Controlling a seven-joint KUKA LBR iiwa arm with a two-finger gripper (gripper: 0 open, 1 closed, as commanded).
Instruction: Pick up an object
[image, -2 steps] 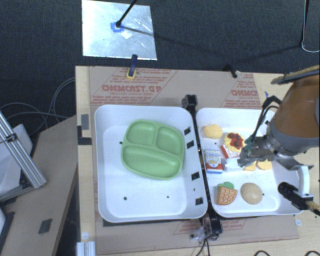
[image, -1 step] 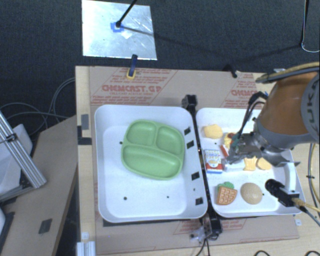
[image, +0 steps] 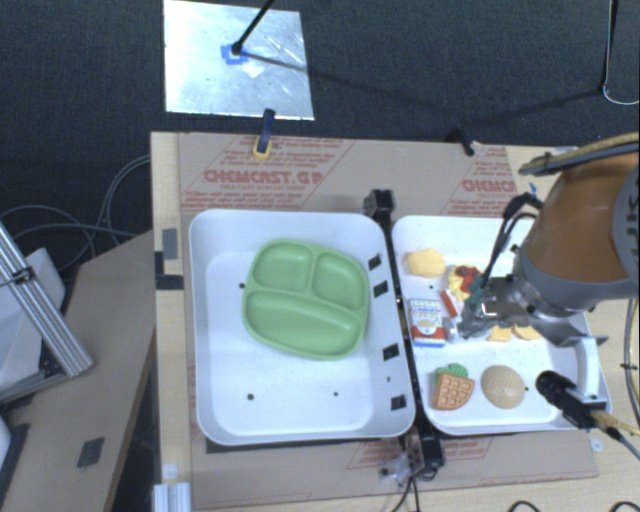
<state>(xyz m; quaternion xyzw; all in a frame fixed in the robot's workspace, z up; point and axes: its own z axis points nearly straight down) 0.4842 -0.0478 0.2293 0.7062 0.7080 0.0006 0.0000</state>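
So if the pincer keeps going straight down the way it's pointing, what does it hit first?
Probably the small carton or the red toy pieces beside it in the right bin. The pincer points down and leftward there, though its height is unclear from this single view.

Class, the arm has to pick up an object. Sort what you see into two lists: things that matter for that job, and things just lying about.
For the job:
end effector
carton
yellow piece
waffle toy
tan round piece
right bin

Lying about:
green divided plate
left bin
metal sheet
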